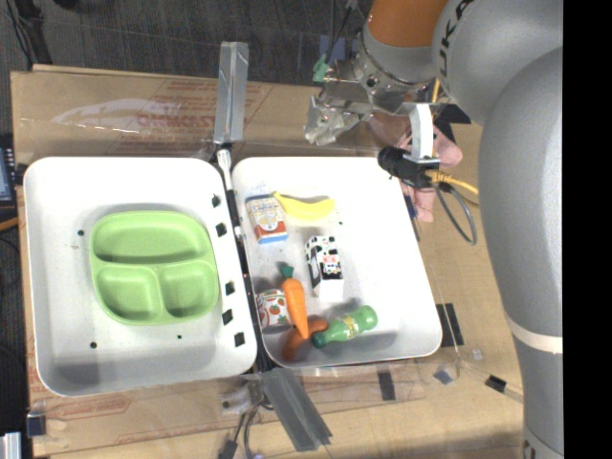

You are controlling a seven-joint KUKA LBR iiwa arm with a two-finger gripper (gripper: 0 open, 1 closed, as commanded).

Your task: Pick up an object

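A slanted overhead view shows two shallow white bins side by side on a brown cardboard-covered worktop (115,103). Every place here is given relative to the right bin (406,256), which holds all the loose objects. Nearest the camera, at its front edge, lie a green bottle (346,326), an orange carrot (295,306) and a small strawberry-printed cup (273,307), crowded together and touching. Toward its middle stands a small black-and-white carton (326,259). Farther back, near its rear wall, sit a small milk carton (268,220) and a yellow banana (308,207) just beside it. To the left of the right bin, the left bin (57,208) holds a green divided plate (155,265). Beyond the rear wall of the right bin, above the worktop, hangs the gripper (330,122); nothing sits between its fingers, but the view does not show how far apart they stand. No object is picked yet, so the task looks barely begun. The likely trouble is the front cluster: a grasp there could catch two items or nudge the round bottle away, and the banana's closeness to the milk carton could block a finger. Strips of grey tape mark the worktop, and dark floor and stands show behind it.
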